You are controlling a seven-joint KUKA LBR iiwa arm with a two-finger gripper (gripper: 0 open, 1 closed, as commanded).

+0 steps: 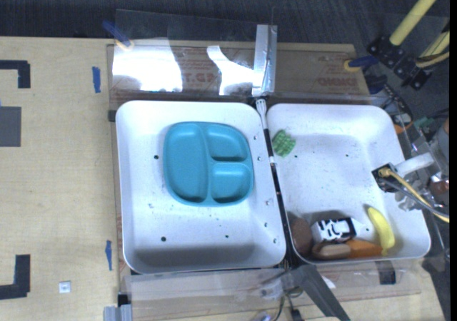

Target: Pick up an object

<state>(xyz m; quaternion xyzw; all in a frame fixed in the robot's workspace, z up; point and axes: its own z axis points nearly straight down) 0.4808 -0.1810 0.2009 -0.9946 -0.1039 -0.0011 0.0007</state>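
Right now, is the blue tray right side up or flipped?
Right side up: the blue tray lies flat in the left bin, its three hollow compartments facing up.

Left bin (136,234): white, shallow — blue divided tray (208,162) lying flat at its middle.
Bench (53,191): pale wood, black corner marks, blue tape bits.
Behind bins: clear panel (186,63) — glare across it.

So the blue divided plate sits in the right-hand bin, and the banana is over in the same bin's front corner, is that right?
Not quite. The camera view shows the blue divided plate in the left bin, alone there. The banana does lie in the front corner of the right bin, next to a few other items.
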